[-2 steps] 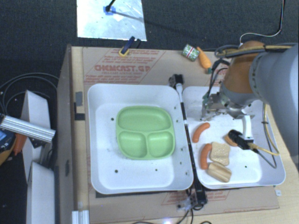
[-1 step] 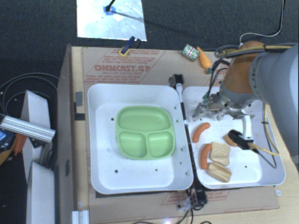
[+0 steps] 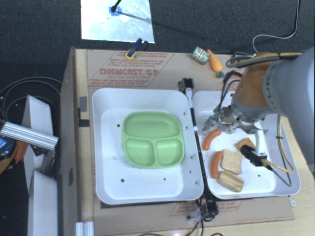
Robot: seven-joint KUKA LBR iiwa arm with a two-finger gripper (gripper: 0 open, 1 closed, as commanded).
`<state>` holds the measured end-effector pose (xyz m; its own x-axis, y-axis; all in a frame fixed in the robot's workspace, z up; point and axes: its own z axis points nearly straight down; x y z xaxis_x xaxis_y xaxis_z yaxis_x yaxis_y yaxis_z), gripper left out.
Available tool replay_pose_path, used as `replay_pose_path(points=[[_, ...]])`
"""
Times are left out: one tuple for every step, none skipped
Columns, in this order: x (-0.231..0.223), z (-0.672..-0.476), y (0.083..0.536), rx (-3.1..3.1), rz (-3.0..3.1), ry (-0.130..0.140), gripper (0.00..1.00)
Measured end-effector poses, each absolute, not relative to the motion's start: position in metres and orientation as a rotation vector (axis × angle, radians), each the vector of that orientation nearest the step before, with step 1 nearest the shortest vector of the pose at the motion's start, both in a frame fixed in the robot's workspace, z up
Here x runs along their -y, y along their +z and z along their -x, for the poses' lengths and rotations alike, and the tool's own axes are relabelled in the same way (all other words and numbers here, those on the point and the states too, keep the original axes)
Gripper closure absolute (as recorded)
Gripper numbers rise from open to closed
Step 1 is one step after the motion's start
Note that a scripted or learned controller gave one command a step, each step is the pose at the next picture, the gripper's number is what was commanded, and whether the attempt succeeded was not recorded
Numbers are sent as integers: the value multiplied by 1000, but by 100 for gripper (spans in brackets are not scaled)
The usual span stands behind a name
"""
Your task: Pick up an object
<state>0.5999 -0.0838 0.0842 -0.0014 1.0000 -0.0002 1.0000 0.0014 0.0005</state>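
The right bin (image 3: 280, 181) holds toy food: an orange-red sausage (image 3: 211, 138), a second sausage (image 3: 215, 164), a slice of bread (image 3: 232, 162), a tan bread roll (image 3: 231, 181) and an orange-brown piece (image 3: 244, 144). My gripper (image 3: 220, 122) hangs low in the bin's upper left part, just above the first sausage. Nothing shows between its fingers. The left bin (image 3: 108, 132) carries a green divided plate (image 3: 153, 139).
On the cardboard behind the bins lie a small green can (image 3: 201, 54), a toy carrot (image 3: 215, 62) and a blue-yellow clip (image 3: 133, 49). A black clamp (image 3: 186, 85) sits at the top of the divider between the bins. The arm covers the right bin's upper right.
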Motion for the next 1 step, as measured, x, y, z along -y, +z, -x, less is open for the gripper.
replay_pose_path(points=[[84, -601, 95, -2223, -2218, 3, 100]])
